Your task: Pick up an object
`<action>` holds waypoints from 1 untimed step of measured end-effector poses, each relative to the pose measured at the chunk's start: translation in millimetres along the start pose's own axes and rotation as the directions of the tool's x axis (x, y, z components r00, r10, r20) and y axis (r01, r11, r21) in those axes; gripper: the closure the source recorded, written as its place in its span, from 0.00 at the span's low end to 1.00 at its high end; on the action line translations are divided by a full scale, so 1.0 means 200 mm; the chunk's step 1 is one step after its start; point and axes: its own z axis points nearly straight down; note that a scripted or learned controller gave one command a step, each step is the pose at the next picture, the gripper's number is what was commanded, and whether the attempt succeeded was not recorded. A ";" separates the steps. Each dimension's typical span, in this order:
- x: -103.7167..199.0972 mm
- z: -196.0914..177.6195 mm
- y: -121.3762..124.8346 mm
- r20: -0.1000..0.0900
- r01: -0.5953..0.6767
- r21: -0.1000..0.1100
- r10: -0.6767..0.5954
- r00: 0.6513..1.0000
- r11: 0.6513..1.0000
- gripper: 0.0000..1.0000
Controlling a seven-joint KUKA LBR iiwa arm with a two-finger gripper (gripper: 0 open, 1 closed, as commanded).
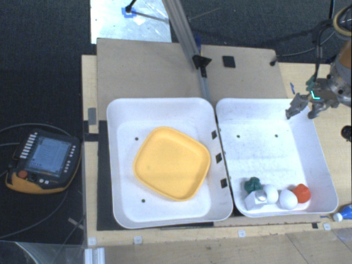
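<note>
My gripper (pixel 304 109) hangs over the far right rim of the right bin (pixel 264 142), fingers spread open with nothing between them. Along that bin's near edge lie small objects: a green piece (pixel 253 185), a grey-white piece (pixel 256 198), a white ball (pixel 287 199) and a red-orange piece (pixel 301 192). A yellow square plate (pixel 171 162) lies in the left bin (pixel 124 147). The gripper is well above and behind the small objects.
A slanted metal pole (pixel 181 23) rises behind the bins. A teach pendant (pixel 43 158) lies on the floor at the left. A blue object (pixel 344 213) pokes in beside the right bin's near right corner.
</note>
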 end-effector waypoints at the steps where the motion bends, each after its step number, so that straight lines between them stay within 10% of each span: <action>1: 0.00 0.00 0.00 0.000 0.000 0.000 0.000 1.000 1.000 0.00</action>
